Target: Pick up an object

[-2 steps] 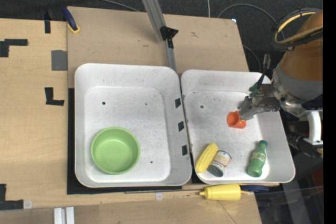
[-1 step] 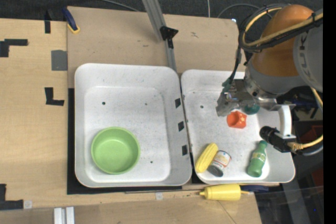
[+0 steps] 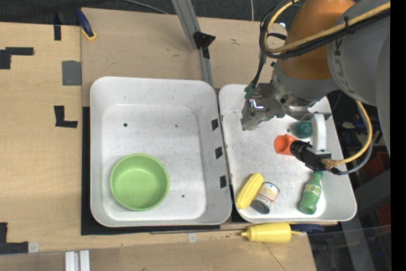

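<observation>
Bench with two shallow white bins side by side. Left bin (image 3: 152, 95): one green bowl (image 3: 139, 182), upright, in the near-left corner, otherwise speckled white floor.

Right bin (image 3: 236, 155): several small items grouped toward its near and right parts — a yellow corn cob (image 3: 249, 191) lying tilted near the front edge; a small tin can (image 3: 267, 195) on its side, touching the cob; a green bottle (image 3: 311, 193) lying near the front-right corner; an orange piece (image 3: 281, 145) and a teal piece (image 3: 303, 129) further back, partly hidden by a black fitting on the arm's cable.

Outside the bins, on the bench's front edge: a yellow bottle (image 3: 269, 232) lying flat.

Arm: grey with an orange band, entering from the right. Gripper (image 3: 252, 115) sits low over the back-left part of the right bin — apart from all the items. Finger spacing cannot be told from this angle; nothing is visible between them.
</observation>
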Controlling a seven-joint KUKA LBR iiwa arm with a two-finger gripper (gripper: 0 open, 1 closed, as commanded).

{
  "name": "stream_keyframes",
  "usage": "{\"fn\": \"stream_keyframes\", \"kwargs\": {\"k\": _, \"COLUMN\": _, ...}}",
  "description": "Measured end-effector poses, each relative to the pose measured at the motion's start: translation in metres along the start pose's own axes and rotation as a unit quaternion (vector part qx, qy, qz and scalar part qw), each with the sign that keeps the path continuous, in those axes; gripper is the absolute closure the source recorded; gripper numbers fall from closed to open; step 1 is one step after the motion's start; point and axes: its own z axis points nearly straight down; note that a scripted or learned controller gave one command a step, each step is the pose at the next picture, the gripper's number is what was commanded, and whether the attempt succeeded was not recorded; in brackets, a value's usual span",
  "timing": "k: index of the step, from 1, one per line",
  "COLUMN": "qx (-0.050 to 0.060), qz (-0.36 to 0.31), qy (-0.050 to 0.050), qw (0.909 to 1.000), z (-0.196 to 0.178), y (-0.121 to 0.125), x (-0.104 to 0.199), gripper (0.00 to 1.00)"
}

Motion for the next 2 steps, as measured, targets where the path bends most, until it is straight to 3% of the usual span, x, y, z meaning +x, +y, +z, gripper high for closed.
{"fn": "stream_keyframes", "kwargs": {"k": 1, "qx": 0.000, "qz": 0.000, "qy": 0.000, "qw": 1.0000, "z": 0.003, "y": 0.024, "x": 0.053, "gripper": 1.00}}
{"fn": "stream_keyframes", "kwargs": {"k": 2, "qx": 0.000, "qz": 0.001, "qy": -0.001, "qw": 1.0000, "z": 0.022, "y": 0.061, "x": 0.086, "gripper": 1.00}}
